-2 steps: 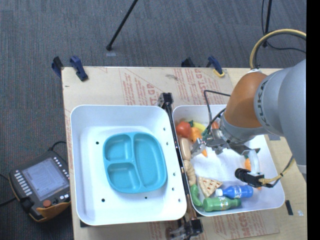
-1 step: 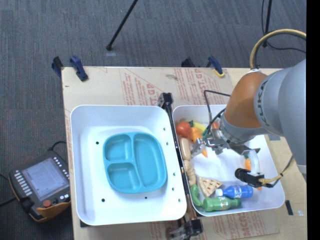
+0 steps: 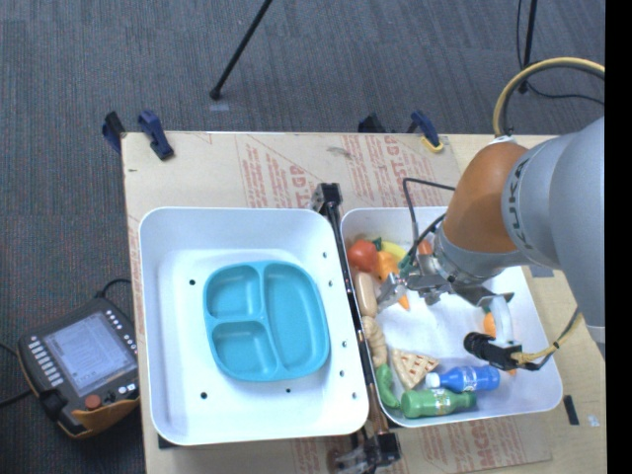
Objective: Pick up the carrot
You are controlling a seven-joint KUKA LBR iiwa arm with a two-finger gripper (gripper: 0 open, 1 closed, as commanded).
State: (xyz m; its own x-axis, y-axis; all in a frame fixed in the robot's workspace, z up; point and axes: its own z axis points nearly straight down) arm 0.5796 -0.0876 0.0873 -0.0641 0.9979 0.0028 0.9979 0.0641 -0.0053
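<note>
Nearest the camera, bottles (image 3: 456, 390) are seen in the right bin (image 3: 546, 383). Beyond them, the carrot (image 3: 491, 326) lies partly hidden, long axis apparently near-to-far. Whether the claw (image 3: 403, 289) is clenched cannot be told.

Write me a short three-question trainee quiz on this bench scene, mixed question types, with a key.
1. True or false: the blue divided tray lies in the left bin.
2. Multiple choice: near the front edge of the right bin, what lies directly beside the green bottle? A) a blue bottle B) a spoon C) a cup
3. Short answer: over which bin does the gripper sit, and which round red item is close to it?

Key:
1. True.
2. A.
3. Over the right bin, close to the tomato in its back left corner.
</note>
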